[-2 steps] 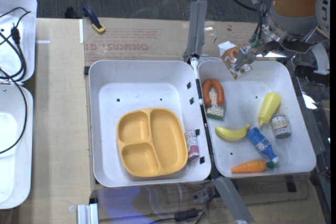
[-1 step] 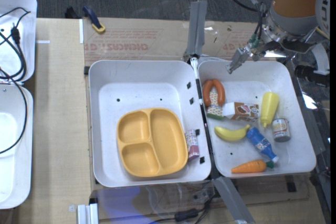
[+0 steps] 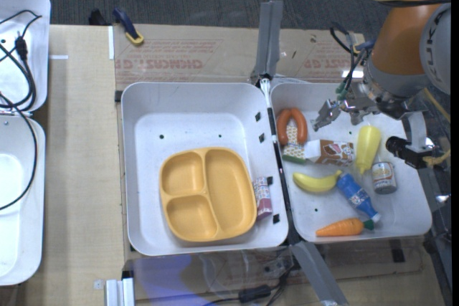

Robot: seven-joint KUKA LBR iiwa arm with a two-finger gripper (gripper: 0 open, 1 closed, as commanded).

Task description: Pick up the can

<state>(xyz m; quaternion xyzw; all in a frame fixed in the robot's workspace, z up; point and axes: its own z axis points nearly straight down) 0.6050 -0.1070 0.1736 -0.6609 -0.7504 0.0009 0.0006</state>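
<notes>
can [image 3: 384, 177] hemmed by yellow bottle [image 3: 367, 145], blue bottle [image 3: 356, 198]

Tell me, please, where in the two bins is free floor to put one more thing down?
Left bin: bare floor above the yellow plate, toward the far wall. Right bin: a bare patch between the banana and the carrot. It is crowded around the can, with the yellow bottle and blue bottle close by.

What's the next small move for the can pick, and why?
Probably shift the gripper toward the camera's lower right and stop above the can. The gripper now hangs over the upper part of the right bin, near the sausage, with nothing between its fingers. The can sits near the bin's right side, beside the yellow bottle and blue bottle, so the descent looks tight.
</notes>
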